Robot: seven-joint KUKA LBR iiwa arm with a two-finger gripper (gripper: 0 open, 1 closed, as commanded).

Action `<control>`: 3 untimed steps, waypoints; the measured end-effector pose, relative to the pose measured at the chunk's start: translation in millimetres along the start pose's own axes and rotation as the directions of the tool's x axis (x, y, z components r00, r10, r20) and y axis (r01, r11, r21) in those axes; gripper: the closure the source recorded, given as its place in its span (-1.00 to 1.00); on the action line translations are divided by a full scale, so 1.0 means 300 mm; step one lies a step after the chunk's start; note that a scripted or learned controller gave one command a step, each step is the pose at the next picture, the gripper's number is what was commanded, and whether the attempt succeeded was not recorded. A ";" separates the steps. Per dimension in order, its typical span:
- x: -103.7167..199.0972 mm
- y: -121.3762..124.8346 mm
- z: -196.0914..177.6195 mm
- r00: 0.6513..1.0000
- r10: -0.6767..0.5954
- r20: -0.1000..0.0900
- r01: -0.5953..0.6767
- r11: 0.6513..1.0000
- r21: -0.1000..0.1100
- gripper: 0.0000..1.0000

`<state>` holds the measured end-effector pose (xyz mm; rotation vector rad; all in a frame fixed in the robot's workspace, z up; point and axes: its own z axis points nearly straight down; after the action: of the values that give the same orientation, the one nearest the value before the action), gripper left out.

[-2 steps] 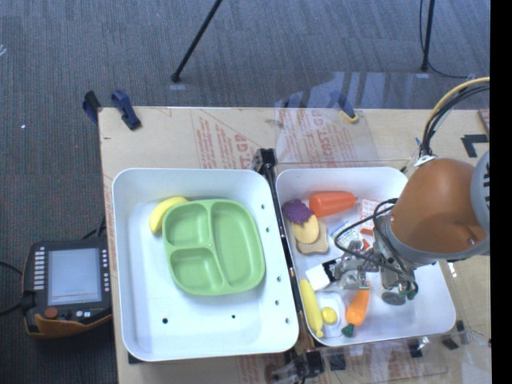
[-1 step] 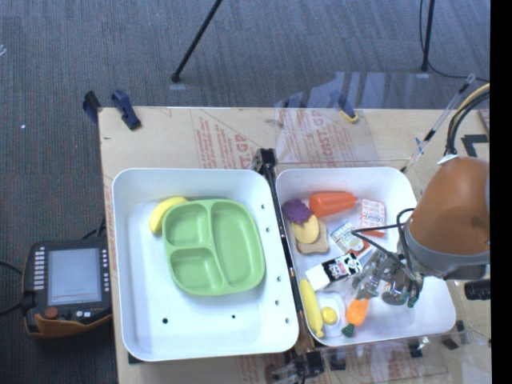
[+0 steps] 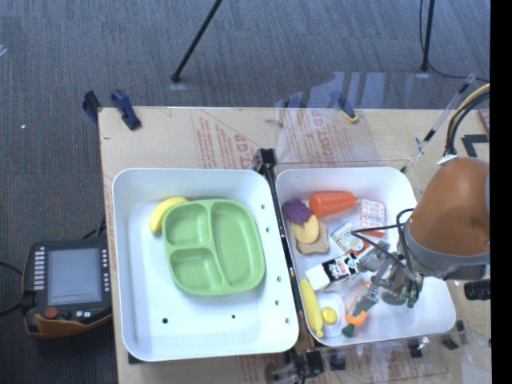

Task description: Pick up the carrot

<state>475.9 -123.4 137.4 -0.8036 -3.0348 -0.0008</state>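
Even, bright overhead light leaves soft, faint shadows in the white bins (image 3: 128, 214), pale glare on the clear sheet (image 3: 320, 126) over the bench (image 3: 200, 134), and overall coarse, slightly blurred detail.

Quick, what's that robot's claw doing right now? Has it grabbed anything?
Gripper: cannot be told from this view. The carrot lies apart from it in the bin.

Fixed above the plywood-topped bench (image 3: 216, 138), looking down at a slant on two shallow white plastic bins (image 3: 128, 214) side by side. Far enough back to take in grey carpet (image 3: 96, 38) beyond. Grey, orange-banded arm (image 3: 452, 214) reaching in from the right.
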 end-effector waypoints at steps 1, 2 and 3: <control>-0.063 -0.043 0.119 0.987 -0.155 0.029 0.156 0.988 -0.009 -1.00; -0.084 -0.042 0.077 0.986 -0.155 0.053 0.156 0.988 -0.007 1.00; -0.082 -0.042 0.080 0.986 -0.156 0.051 0.156 0.988 -0.006 -1.00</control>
<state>491.0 -146.4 113.5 -0.5726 -3.1389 0.0033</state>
